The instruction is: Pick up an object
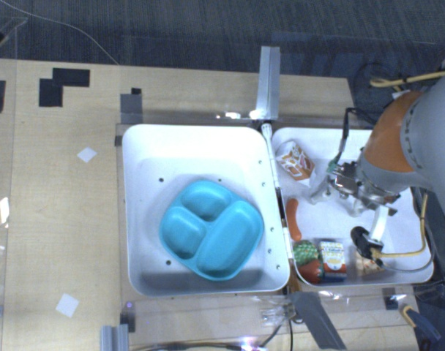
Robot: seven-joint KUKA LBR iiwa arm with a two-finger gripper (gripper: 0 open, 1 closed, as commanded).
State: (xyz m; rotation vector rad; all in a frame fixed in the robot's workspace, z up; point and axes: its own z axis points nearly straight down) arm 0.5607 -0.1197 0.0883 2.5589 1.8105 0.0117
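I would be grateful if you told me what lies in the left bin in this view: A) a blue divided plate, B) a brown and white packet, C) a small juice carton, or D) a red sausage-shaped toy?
A: the blue divided plate with three compartments lies in the left bin; the smaller items sit in the right bin.

Smooth glossy blue plastic tray (211, 229), matt white plastic bins (200, 141), pale wood-look bench (54, 218).

The pale wooden bench (54, 218) bears two white bins (135, 218), seemingly touching.
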